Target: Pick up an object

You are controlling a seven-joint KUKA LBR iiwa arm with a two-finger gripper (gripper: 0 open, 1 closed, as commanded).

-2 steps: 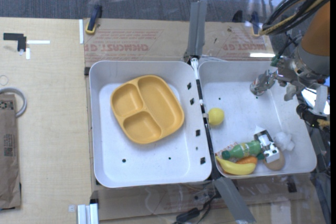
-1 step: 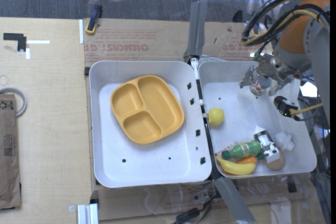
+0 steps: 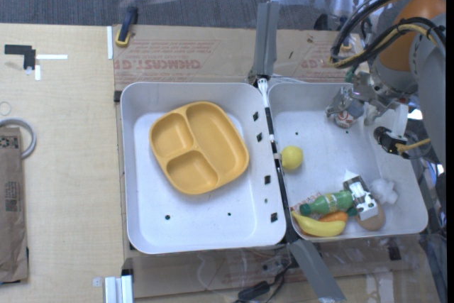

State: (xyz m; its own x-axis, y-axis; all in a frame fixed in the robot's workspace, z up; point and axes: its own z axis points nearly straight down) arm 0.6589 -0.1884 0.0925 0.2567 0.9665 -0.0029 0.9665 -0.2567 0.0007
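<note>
My gripper (image 3: 345, 114) hangs over the back of the right bin (image 3: 319, 152), near its far wall, and nothing shows between its fingers. A yellow ball (image 3: 291, 157) lies by the bin's left wall. In the front corner lie a yellow banana (image 3: 319, 226), a green bottle (image 3: 328, 204), a small white and black box (image 3: 360, 194), a brown rounded object (image 3: 371, 219) and a white fluffy lump (image 3: 384, 188). All of these sit well in front of the gripper.
The left bin (image 3: 142, 223) holds a yellow three-compartment plate (image 3: 198, 146). A grey divider post (image 3: 266, 39) rises between the bins at the back. Cables loop above the arm's wrist (image 3: 397, 46). A cardboard sheet (image 3: 184, 53) lies behind the bins.
</note>
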